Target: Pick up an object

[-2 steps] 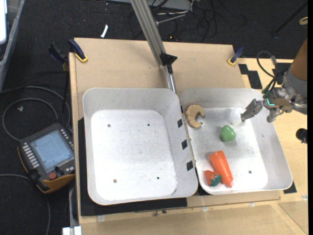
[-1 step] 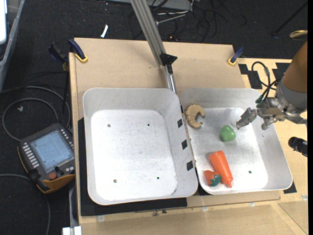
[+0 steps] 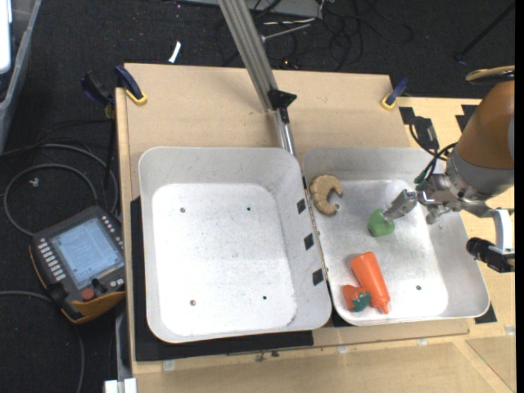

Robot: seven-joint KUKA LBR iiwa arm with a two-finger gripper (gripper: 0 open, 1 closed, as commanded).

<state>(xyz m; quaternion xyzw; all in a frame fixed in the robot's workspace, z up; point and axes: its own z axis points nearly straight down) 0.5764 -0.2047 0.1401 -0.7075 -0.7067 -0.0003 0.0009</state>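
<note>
I am looking down at 2 white bins sitting side by side on the bench. The left bin [image 3: 164,244] is lying next to the right bin [image 3: 458,301]. In the right bin a green thing [image 3: 381,224] is sitting near the middle, and my gripper [image 3: 403,205] is hanging right over its upper edge. I cannot tell if the fingers are open or closed, because they are too small and blurry. A tan curved thing [image 3: 326,193] is lying near the left wall of this bin. An orange carrot toy [image 3: 369,282] is lying near the front, well apart from the gripper.
</note>
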